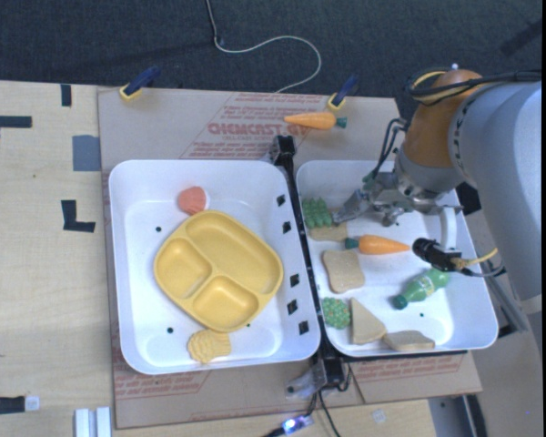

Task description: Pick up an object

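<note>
The right bin (pixel 478 330) holds several toy foods. An orange carrot (pixel 379 244) lies at its middle, with a green leafy piece (pixel 317 213) at the left wall. A bread slice (pixel 343 269), a green bottle (pixel 422 288), a green round piece (pixel 336 312) and a triangular toast (pixel 366 324) lie nearer the front. My gripper (pixel 369 209) hangs low over the back of this bin, just above the carrot and right of the green leafy piece. I see nothing held in it.
The left bin (pixel 127 244) holds a yellow divided tray (pixel 218 269), a pink disc (pixel 193 199) and a yellow biscuit (pixel 208 344). A second carrot (pixel 309 121) lies on the cardboard behind the bins. A flat tan piece (pixel 408 340) rests at the right bin's front.
</note>
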You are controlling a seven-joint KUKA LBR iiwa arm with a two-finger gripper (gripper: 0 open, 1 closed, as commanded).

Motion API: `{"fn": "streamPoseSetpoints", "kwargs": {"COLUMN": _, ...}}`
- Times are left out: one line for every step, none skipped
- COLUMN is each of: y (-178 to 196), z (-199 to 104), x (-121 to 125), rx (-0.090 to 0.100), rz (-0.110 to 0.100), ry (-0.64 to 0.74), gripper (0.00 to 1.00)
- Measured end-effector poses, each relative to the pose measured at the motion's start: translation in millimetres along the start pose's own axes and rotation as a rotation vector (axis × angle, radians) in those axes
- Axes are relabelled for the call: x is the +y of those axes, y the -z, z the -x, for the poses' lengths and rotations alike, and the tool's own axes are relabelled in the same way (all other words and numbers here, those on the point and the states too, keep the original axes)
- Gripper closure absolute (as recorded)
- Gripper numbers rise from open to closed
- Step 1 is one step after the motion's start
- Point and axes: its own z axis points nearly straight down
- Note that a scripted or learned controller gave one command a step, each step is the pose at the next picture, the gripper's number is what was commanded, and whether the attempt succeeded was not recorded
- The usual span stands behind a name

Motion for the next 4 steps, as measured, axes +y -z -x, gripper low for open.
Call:
{"fn": "streamPoseSetpoints", "kwargs": {"y": 13.8, "z": -1.4, "x": 1.9, "rx": 0.003, "rz": 0.004, "ry": 0.001, "gripper": 1.0}}
{"fn": "streamPoseSetpoints", "kwargs": {"y": 67.2, "z": -9.0, "x": 10.7, "rx": 0.002, "rz": 0.005, "ry": 0.001, "gripper": 1.0}}
{"fn": "streamPoseSetpoints", "kwargs": {"y": 112.5, "z": -15.8, "x": 15.0, "rx": 0.002, "rz": 0.005, "ry": 0.001, "gripper": 1.0}}
{"fn": "streamPoseSetpoints", "kwargs": {"y": 143.5, "z": -16.5, "x": 15.8, "rx": 0.002, "rz": 0.004, "ry": 0.0, "gripper": 1.0}}
